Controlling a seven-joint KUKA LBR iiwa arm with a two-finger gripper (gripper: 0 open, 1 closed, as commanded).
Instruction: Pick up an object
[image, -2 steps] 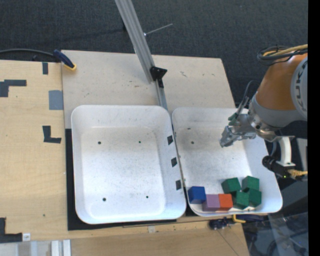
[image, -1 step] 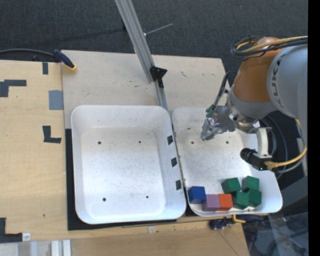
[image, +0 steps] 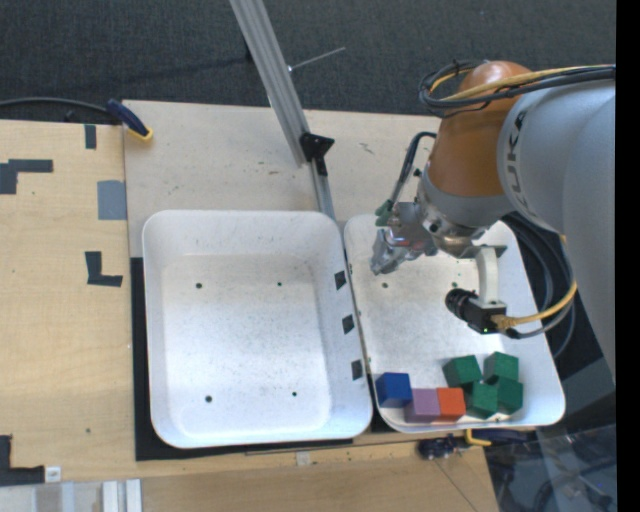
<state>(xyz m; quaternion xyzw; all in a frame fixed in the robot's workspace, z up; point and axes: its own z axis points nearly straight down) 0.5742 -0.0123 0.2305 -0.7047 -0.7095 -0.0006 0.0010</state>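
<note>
My gripper (image: 385, 262) hangs over the far left part of the right bin (image: 420, 310), near its dividing wall, with nothing visible between its fingers. Small blocks lie clustered at the bin's near edge, well away from the gripper: a blue block (image: 394, 388), a purple block (image: 426, 403), an orange block (image: 451, 402), and several green blocks (image: 485, 381) at the near right corner.
The left bin (image: 245, 330) sits beside the right one, sharing a raised middle rim. A slanted metal pole (image: 285, 90) runs down from the top to the bins' far junction. Cables and a black connector (image: 470, 308) hang from the arm over the right bin.
</note>
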